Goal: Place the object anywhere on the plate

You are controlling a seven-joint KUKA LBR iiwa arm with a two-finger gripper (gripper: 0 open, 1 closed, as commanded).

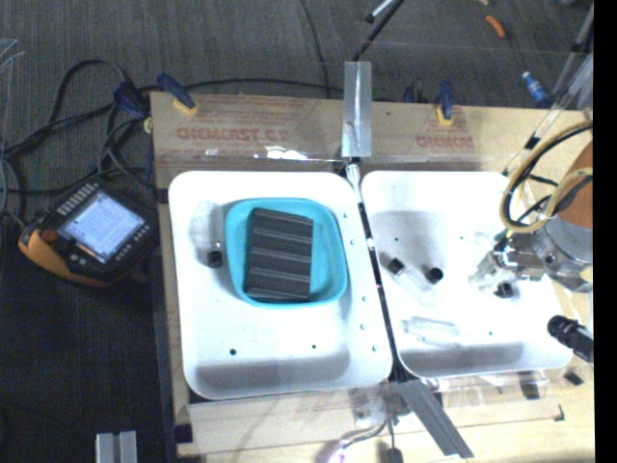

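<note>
Claw (503, 270) is hovering at the right bin's far right; grip state unclear, can't tell. Small clear plastic vial with black cap (416, 274) is lying just left of it, long axis pointing leftward toward the turquoise plate (333, 258).

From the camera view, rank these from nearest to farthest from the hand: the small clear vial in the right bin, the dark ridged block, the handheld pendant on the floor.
Hand sits at the right bin's right side.
1. Small clear vial, right bin, left of the hand.
2. Dark ridged block, on the blue plate in the left bin.
3. Handheld pendant, on the floor, far left.
</note>
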